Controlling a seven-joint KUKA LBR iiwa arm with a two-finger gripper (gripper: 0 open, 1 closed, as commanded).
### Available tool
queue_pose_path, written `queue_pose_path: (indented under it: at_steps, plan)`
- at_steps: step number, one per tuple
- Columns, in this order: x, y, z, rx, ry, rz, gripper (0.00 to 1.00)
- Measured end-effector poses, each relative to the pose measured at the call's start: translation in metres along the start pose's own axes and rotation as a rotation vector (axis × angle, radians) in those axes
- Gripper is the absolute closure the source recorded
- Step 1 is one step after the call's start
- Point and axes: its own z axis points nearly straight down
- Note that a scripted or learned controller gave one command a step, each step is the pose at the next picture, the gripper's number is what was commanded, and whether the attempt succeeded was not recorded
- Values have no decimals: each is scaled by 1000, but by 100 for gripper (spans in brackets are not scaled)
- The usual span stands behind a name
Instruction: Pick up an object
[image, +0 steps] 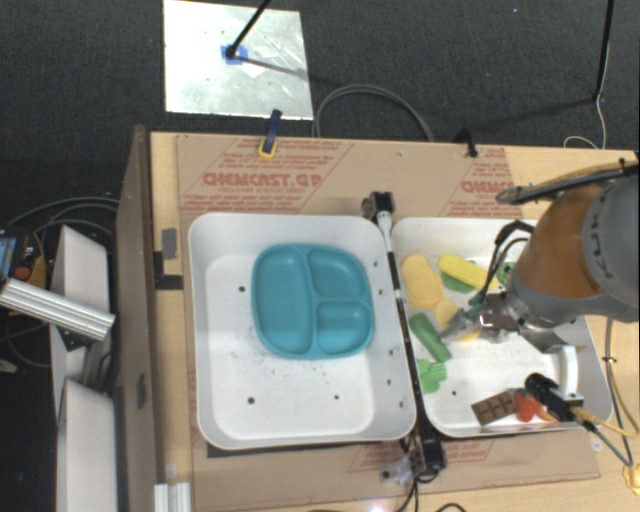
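The right bin (590, 352) holds several toy foods: a yellow oblong piece (421, 281), a yellow corn cob (462, 270), a dark green stick (428, 337), a light green piece (431, 375), a brown chocolate bar (492, 408) and a small red piece (527, 407). My gripper (463, 325) reaches in from the right and hangs low over the bin's left half. Its tip is just right of the dark green stick and below the corn cob. A small yellow bit (446, 314) lies right at its tip. Nothing shows as held.
A teal divided plate (312, 301) lies in the left bin (230, 400). The raised rims of the two bins meet in a ridge (400, 330) just left of the gripper. My arm (570, 260) covers the right bin's far right part.
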Motion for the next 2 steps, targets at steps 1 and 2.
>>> queue_pose_path:
  at_steps: [1,2]
  plan:
    - [-26,53,-63,-8,-4,-5,0]
    - [-4,104,-18,-3,1,-9,0]
